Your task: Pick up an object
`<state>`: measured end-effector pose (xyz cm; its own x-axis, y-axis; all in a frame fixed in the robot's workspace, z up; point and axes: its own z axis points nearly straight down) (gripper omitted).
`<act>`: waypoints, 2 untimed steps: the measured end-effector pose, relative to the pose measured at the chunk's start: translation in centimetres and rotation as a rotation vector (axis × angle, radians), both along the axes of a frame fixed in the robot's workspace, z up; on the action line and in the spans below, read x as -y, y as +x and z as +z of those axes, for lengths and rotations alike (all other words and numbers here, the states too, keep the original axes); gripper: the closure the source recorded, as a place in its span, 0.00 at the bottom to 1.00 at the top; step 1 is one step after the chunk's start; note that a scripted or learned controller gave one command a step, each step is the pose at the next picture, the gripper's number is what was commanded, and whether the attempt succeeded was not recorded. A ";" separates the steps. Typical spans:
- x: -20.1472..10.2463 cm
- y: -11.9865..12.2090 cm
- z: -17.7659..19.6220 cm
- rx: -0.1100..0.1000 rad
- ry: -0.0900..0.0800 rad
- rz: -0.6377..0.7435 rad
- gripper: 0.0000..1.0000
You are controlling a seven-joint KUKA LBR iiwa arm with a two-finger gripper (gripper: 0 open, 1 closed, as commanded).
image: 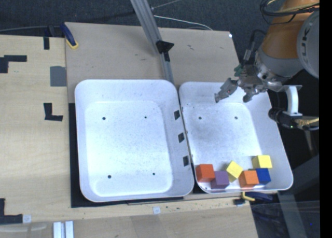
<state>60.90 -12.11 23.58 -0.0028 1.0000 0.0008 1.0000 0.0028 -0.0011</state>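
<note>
Six blocks, none picked yet. Step: approach, pre-grasp. My gripper (234, 92) hovers over far edge of right bin (218, 128), fingers spread wide, nothing between them. Targets well apart from me, clustered at bin's near rim: orange block (205, 171), purple block (221, 179), yellow block (234, 169), second orange block (249, 178), blue block (263, 175), second yellow block (263, 161). Small, bright cubes, several touching. Next: traverse toward near rim, descend over one. First orange looks least crowded; rim wall close, likely limits finger clearance.
</note>
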 end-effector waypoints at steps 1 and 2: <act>0.0 0.0 0.0 0.000 0.000 0.000 0.00; 0.0 0.0 0.0 0.000 0.000 0.000 0.00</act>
